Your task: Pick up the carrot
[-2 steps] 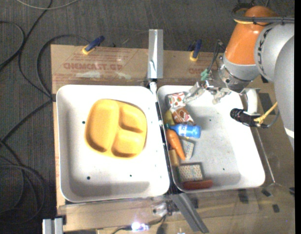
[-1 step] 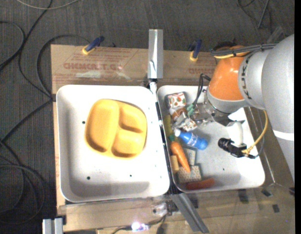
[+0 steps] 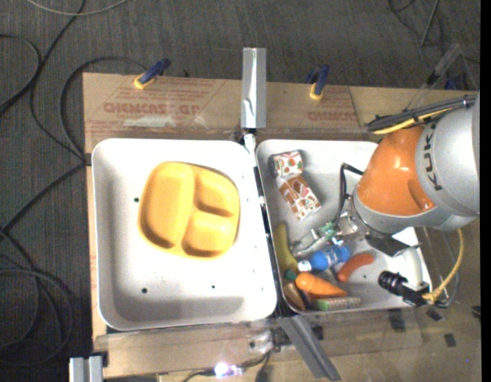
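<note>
The carrot (image 3: pixel 319 284) is orange and tapered. It lies on its side near the front edge of the right bin (image 3: pixel 333 151), its tip pointing right. My gripper (image 3: pixel 331 233) hangs low over the middle of that bin, a little behind the carrot and apart from it. A blue bottle (image 3: pixel 325 259) lies between the gripper and the carrot. The grey arm with its orange band (image 3: pixel 395 183) covers the right part of the bin.
Around the carrot lie a red-orange sausage (image 3: pixel 356 266), a dark green pickle (image 3: pixel 284 245) and a brown item (image 3: pixel 294 294). Two red-and-white patterned boxes (image 3: pixel 298 195) sit at the bin's back left. The left bin (image 3: pixel 122 281) holds a yellow divided tray (image 3: pixel 191 209).
</note>
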Motion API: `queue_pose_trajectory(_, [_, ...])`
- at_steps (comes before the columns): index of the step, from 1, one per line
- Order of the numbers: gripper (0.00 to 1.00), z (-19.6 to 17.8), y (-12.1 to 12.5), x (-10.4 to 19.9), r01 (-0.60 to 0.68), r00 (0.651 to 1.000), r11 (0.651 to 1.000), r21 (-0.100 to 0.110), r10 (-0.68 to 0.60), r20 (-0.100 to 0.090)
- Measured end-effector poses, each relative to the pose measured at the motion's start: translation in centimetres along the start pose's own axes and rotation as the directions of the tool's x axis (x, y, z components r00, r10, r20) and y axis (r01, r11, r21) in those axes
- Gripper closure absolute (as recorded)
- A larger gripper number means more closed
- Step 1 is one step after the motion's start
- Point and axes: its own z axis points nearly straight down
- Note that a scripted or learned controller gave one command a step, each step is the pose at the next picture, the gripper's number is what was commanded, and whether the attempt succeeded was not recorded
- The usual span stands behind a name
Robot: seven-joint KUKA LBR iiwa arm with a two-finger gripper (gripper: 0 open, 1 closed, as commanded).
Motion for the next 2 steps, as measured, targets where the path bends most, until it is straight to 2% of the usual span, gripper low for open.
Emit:
queue_pose_trajectory(1, [0.0, -9.4, -2.3, 2.9, 0.38, 0.925, 0.925, 0.006, -0.38, -0.011])
queue_pose_trajectory(2, [0.0, -0.8, -2.5, 1.8, 0.489, 0.872, 0.873, 0.003, -0.488, -0.012])
